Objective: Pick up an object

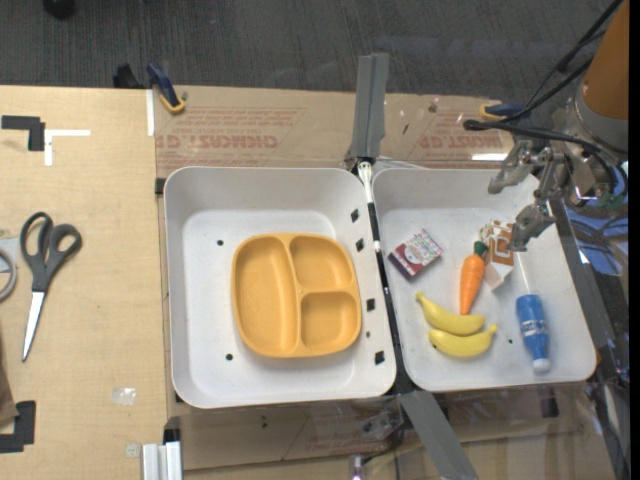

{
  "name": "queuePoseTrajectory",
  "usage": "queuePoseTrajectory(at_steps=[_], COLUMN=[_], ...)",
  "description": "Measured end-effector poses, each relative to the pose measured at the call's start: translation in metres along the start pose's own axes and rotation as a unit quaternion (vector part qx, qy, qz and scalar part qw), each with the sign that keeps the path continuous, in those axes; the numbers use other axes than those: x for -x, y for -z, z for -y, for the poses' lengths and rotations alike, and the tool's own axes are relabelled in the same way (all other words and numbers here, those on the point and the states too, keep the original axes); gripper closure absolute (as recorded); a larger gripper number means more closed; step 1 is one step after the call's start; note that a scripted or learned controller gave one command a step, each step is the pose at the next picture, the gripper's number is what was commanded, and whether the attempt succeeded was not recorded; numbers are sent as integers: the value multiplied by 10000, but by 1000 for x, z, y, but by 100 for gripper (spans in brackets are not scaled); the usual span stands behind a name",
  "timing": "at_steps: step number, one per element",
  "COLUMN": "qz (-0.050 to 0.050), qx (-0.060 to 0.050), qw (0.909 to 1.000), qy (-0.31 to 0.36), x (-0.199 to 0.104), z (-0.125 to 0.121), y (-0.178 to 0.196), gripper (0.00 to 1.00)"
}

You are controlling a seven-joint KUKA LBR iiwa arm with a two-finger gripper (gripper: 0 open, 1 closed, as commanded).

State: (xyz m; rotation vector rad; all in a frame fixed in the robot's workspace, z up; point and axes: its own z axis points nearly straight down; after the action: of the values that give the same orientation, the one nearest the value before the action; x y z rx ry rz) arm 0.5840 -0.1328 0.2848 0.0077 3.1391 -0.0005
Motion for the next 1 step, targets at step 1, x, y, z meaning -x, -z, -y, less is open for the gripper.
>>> queuePoseTrajectory(at_steps=[1], qz=[3], qx=[-2], qw=[9981], qy=[-608], x=[-41], z=[20], y=[-80], gripper=[0])
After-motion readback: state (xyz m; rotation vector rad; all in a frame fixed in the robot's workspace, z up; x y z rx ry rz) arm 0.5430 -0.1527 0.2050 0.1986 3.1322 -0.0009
